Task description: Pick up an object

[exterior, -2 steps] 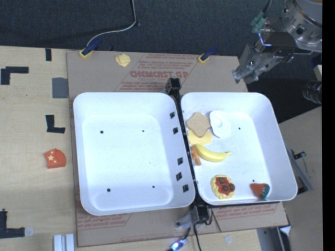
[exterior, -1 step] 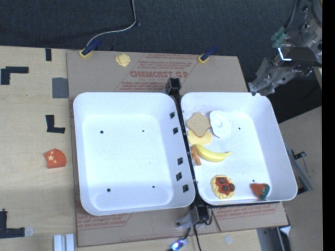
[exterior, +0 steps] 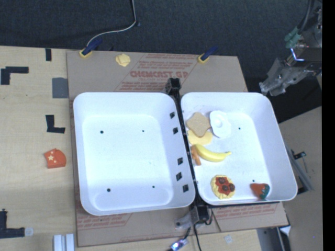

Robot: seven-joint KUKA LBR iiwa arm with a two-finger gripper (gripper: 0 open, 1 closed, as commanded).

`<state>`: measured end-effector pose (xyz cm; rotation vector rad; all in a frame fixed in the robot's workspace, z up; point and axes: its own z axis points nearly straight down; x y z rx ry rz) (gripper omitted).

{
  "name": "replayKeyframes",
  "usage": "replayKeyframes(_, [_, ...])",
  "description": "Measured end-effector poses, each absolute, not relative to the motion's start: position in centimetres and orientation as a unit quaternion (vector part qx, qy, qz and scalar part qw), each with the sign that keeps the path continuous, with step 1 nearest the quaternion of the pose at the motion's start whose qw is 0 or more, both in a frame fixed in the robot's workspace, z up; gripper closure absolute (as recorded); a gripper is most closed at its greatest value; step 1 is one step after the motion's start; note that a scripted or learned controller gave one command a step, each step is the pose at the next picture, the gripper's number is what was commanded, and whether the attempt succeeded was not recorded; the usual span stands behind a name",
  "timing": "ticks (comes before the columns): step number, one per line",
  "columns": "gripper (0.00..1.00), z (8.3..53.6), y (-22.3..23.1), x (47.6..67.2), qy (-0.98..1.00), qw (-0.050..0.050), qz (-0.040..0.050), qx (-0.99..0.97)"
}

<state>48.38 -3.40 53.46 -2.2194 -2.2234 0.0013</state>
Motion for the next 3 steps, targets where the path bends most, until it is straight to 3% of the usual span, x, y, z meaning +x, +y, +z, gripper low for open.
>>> replayKeyframes(2, [1.0, 53.5, -8.5, 48.4, -0.708, 0.0, 0.0003, -0.707])
replayKeyframes(3, [1.0, 37.9, -2.2, 48.3, -0.709, 0.005, 0.004, -0.705])
